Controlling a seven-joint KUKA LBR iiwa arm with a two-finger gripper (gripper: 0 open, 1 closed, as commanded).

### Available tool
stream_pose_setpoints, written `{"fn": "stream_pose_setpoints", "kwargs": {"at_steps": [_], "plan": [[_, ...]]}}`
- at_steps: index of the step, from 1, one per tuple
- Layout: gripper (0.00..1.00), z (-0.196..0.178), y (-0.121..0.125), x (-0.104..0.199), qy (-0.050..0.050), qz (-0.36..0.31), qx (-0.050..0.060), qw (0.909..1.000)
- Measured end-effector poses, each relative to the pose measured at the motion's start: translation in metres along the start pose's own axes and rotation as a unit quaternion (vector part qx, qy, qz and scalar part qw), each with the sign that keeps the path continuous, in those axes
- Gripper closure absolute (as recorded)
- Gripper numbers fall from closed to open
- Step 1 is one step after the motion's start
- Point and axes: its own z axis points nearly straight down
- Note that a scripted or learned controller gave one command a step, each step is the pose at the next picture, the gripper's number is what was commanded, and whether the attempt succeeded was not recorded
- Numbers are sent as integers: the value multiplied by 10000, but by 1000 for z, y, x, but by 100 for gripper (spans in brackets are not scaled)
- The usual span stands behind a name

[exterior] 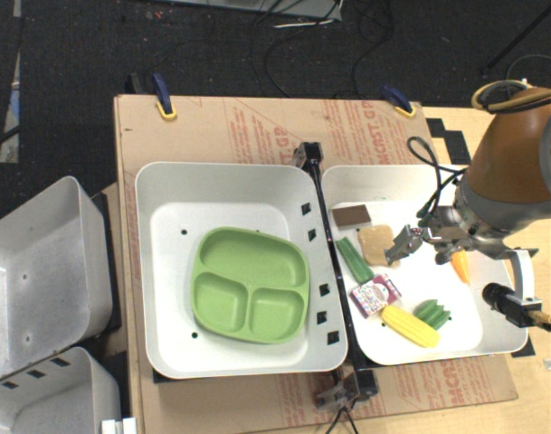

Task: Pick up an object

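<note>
White bin walls (pixel 492 333) surround our jaws (pixel 403 245), which hang low with nothing visibly gripped; we cannot tell how wide they stand. We judge this the approach step: a tan bread slice (pixel 376 240) lies just left of the jaws, an orange carrot (pixel 460 264) to their right, corn (pixel 409 325) below. Next calls for settling over one item and closing.

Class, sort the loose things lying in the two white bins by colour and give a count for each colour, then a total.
Green: 3 (plate, stick, leafy piece)
Brown: 1 (block)
Tan: 1 (piece)
Yellow: 1 (corn)
Orange: 1 (carrot)
Pink: 1 (packet)
Total: 8
</note>
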Motion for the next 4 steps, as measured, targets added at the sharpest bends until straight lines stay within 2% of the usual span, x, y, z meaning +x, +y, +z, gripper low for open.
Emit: {"fn": "stream_pose_setpoints", "kwargs": {"at_steps": [1, 2, 3, 4], "plan": [[0, -8, 3, 0, -10, -15, -72, 10000], [0, 35, 0, 1, -9, -2, -64, 10000], [0, 92, -3, -5, -11, 1, -80, 10000], [0, 98, -1, -5, 1, -5, -94, 10000]]}}
